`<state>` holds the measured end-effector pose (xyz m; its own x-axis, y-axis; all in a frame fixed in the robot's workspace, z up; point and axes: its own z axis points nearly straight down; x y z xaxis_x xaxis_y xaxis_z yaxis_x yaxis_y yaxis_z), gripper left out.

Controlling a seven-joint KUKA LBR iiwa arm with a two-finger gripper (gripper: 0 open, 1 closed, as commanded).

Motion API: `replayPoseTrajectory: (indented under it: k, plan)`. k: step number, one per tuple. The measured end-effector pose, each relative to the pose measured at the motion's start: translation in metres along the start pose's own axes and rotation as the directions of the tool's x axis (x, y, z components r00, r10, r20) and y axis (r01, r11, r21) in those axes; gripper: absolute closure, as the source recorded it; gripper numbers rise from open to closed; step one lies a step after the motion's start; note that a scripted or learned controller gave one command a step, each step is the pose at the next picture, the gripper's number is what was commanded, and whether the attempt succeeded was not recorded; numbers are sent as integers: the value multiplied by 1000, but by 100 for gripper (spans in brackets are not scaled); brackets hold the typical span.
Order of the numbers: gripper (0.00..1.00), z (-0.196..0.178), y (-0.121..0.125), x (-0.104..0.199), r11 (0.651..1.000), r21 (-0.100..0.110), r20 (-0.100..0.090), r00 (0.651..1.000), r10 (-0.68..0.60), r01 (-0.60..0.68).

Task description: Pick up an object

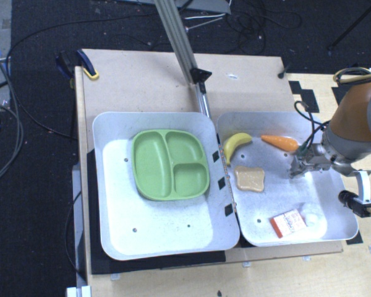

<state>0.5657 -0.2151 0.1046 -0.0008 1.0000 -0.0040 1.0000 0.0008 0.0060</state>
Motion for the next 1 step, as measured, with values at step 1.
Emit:
replayPoseTrajectory:
  k: [1]
  plan:
    - [100, -57, 12, 0, 1000, -1, -1, 1000, -2, 2]
